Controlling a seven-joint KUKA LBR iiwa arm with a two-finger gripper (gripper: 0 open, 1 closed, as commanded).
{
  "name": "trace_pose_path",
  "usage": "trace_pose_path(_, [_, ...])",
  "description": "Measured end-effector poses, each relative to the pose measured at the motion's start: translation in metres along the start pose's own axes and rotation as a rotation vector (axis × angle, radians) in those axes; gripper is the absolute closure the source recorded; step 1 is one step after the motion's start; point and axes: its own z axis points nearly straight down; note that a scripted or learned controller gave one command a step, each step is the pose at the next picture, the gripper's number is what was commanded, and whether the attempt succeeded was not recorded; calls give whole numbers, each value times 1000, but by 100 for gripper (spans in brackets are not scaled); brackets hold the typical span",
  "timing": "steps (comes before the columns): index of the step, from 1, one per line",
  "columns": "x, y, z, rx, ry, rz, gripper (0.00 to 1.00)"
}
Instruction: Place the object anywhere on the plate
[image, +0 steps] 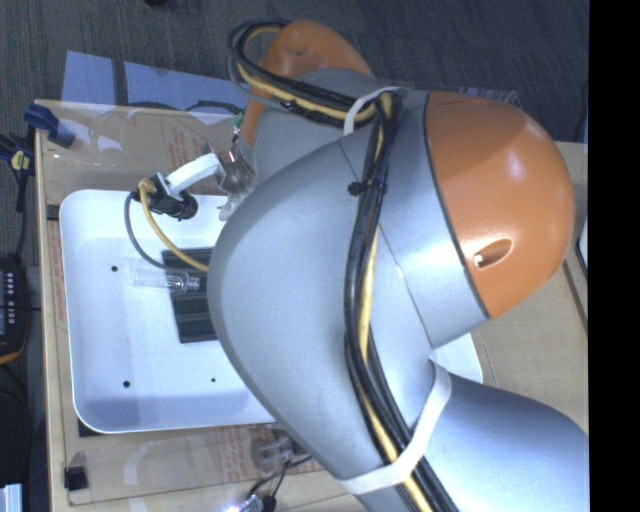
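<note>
Lying crosswise in the shallow white bin (100, 300), the small clear plastic object (172, 282) touched the dark rectangular plate's (195, 318) upper edge, just left of the overhanging grey-and-orange arm (330, 300); the gripper's state could not be told.

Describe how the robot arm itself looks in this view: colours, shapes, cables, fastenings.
The arm is made of thick rounded grey segments with glossy orange domed caps at the joints. A bundle of black and yellow cables runs along its outside, tied down with white straps. Further along, a yellow cable loops out by a white fitting over the white bin.
</note>
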Motion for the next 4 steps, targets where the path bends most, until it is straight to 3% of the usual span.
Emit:
trace_pose_path(1, [1, -50, 65, 0, 1, -2, 0])
trace_pose_path(2, [-14, -104, 99, 1, 4, -3, 0])
trace_pose_path(3, [-41, -135, 21, 1, 5, -112, 0])
trace_pose_path(4, [-28, -125, -81, 0, 6, -43, 0])
